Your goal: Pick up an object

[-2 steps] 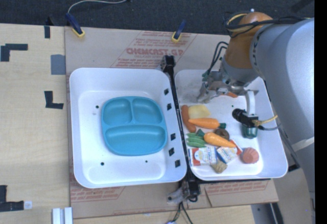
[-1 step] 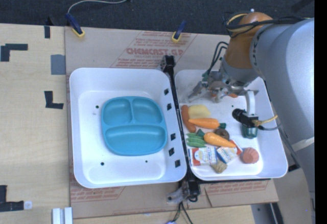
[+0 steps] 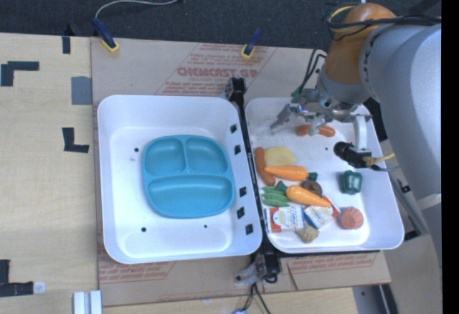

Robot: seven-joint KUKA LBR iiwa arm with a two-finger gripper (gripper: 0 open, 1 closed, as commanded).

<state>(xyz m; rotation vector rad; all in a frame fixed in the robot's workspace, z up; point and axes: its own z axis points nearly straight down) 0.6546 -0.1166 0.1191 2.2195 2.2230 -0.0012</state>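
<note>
We saw the pincer (image 3: 301,116) low over the far end of the right bin (image 3: 380,230), its fingers spread open and gripping nothing. Just beside it lay a small orange sausage (image 3: 316,130), with two carrots (image 3: 297,184), a yellow piece (image 3: 280,156) and food packets (image 3: 294,218) nearer us. The left bin (image 3: 115,126) held a blue divided plate (image 3: 189,175).

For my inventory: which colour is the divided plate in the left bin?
Light blue divided plate, clearest in the camera view.
</note>
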